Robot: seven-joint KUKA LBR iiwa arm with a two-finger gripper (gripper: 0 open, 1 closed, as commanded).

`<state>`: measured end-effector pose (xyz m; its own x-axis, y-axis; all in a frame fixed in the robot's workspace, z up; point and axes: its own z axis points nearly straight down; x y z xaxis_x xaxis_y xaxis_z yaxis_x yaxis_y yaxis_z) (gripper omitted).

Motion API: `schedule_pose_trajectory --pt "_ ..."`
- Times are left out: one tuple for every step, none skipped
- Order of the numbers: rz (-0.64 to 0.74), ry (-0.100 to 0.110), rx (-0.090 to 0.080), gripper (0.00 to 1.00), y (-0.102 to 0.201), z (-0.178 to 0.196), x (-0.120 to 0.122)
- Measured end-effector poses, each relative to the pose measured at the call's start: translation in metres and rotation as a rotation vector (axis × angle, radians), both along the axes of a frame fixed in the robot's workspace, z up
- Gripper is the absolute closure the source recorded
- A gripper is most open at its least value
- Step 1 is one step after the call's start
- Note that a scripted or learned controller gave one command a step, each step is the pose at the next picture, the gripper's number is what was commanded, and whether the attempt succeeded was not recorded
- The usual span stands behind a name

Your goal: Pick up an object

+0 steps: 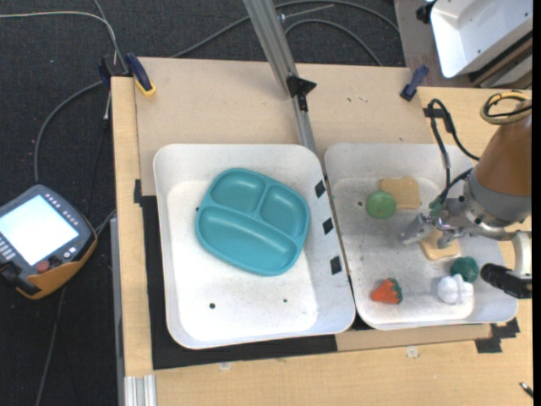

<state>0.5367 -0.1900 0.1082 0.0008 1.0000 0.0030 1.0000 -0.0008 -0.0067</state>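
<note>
objects for picking, right bin point(423, 318), white, shallow, speckled floor: green ball point(380, 205) near the far left; tan bread-like slice point(401, 192) touching it on the far side; tan wedge point(440, 244) mid-bin, under the hand point(420, 228); red strawberry-like toy point(386, 291) at the near edge; white lumpy toy point(454, 290) and dark green piece point(463, 269) at the near right. hand: low over the bin floor beside the wedge; whether it is released or clenched cannot be told. left bin point(182, 311): one teal divided plate point(252, 220), three compartments, lying flat. table point(211, 100): pale wood, blue clamps at the far corners, black tape at the near edge. floor: dark carpet, loose cables, a teach pendant point(38, 241) at left.
</note>
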Motion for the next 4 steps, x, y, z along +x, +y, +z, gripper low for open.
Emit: schedule_pose_trajectory --pt "0.001 -0.015 -0.006 0.00 -0.001 -0.019 0.004" --pt "0.001 -0.024 -0.011 1.00 -0.002 -0.005 0.006" --pt "0.002 -0.013 -0.005 1.00 -0.007 0.043 0.015" --pt "0.002 -0.013 -0.006 1.00 -0.013 0.102 0.008"
